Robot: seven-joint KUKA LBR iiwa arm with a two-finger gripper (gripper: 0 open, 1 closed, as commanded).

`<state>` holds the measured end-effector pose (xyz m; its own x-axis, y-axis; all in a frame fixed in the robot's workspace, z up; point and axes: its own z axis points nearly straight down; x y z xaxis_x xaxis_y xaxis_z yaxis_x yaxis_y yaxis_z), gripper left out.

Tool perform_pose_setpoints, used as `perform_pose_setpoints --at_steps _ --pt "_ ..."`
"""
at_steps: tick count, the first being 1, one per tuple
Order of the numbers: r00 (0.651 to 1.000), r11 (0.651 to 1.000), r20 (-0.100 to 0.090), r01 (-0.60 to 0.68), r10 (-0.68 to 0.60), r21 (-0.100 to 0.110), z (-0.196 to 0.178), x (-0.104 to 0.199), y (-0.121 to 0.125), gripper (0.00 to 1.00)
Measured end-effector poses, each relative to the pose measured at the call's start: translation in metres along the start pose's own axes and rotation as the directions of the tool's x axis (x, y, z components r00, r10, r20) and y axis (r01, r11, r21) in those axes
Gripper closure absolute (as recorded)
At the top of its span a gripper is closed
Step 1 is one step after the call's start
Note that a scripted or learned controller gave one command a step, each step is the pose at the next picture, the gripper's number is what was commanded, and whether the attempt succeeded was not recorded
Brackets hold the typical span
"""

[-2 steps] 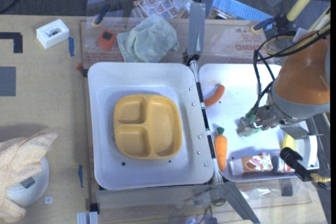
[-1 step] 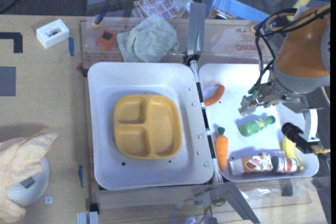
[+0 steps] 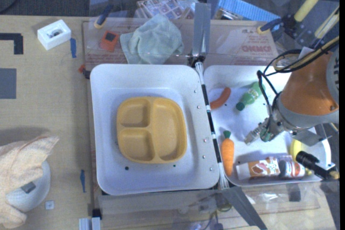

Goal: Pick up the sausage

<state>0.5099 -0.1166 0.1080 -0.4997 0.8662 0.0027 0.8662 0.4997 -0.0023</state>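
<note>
The sausage (image 3: 220, 97), a short reddish-brown link, lies slanted in the far left part of the right bin (image 3: 237, 77), close to the divider. My gripper (image 3: 257, 134) hangs over the middle of the right bin, to the right of and nearer than the sausage, well apart from it. Its fingers look small and dark from here, and nothing shows between them. The orange-banded wrist (image 3: 307, 95) rises behind it to the right.
A carrot (image 3: 227, 154) lies at the right bin's near left. A sauce bottle (image 3: 269, 167) rests along the near wall, a green bottle (image 3: 248, 98) sits right of the sausage, and a yellow item (image 3: 296, 147) lies near the arm. The left bin (image 3: 105, 132) holds a yellow divided plate (image 3: 152, 129).
</note>
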Motion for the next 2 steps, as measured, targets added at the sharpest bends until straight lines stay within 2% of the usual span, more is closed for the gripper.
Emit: perform_pose_setpoints --at_steps 1,2 --pt "0.998 0.998 0.003 -0.067 0.067 -0.002 -0.101 0.024 0.048 1.0" --pt "0.999 0.999 0.0 0.051 -0.051 0.001 -0.08 0.086 0.064 1.0"
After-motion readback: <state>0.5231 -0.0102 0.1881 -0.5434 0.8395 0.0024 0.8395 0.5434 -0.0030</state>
